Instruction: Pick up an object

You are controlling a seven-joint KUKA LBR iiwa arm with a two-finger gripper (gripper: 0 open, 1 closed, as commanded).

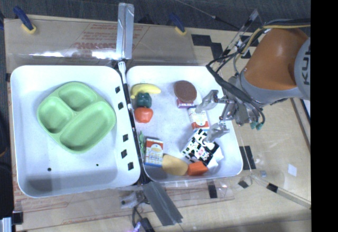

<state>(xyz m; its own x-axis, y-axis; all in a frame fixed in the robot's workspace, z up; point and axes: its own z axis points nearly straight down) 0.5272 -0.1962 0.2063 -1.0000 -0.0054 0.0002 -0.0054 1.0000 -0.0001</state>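
**Jaws spread over the right bin, gripping nothing**

Jaws sit released above the right bin, nothing between them. Small red-and-white carton is just at their 9 o'clock, cow-print box at 7. Brown round thing is up at 11, banana way off toward 10. Green divided plate is in the left bin.

Fixed above the desk, looking down at a slant. Far enough back to take in both white bins whole, left bin and right bin, side by side, plus dark floor along the top. Arm entering from the right.
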